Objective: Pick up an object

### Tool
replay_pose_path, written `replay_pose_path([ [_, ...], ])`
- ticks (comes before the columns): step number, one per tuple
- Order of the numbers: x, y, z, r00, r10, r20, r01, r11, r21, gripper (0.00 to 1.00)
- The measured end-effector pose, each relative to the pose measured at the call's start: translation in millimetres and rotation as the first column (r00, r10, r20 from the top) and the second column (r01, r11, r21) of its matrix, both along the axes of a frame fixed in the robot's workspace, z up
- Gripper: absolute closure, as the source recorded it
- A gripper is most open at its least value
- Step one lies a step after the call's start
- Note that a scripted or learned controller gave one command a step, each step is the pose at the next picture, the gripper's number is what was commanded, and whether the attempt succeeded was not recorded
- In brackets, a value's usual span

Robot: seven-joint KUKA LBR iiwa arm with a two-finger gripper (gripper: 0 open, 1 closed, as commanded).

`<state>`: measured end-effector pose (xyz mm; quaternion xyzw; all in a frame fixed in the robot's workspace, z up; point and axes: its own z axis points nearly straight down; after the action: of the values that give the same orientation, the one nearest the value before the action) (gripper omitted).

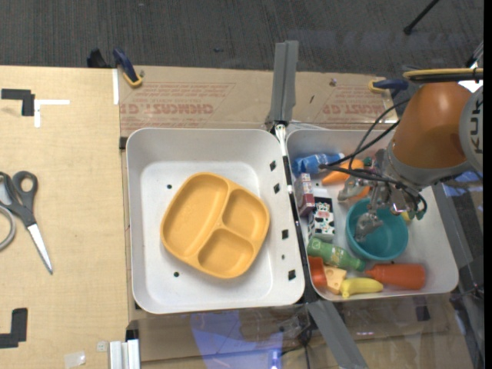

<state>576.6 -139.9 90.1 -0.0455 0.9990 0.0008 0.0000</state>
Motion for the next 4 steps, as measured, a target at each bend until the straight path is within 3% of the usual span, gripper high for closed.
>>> replay_pose_path([
  [1, 40, 42, 1, 0.984, -0.179, 0.000, 0.179, 0.984, -0.007, 0.00],
  [2, 41, 33, 10, 0.983, -0.182, 0.003, 0.182, 0.983, -0.019, 1.00],
  [3, 34, 33, 178, 0.985, -0.175, -0.002, 0.175, 0.985, -0.002, 1.00],
  [4, -35, -11, 11, 1.000, 0.007, 0.007, -0.007, 1.000, -0.006, 1.00],
])
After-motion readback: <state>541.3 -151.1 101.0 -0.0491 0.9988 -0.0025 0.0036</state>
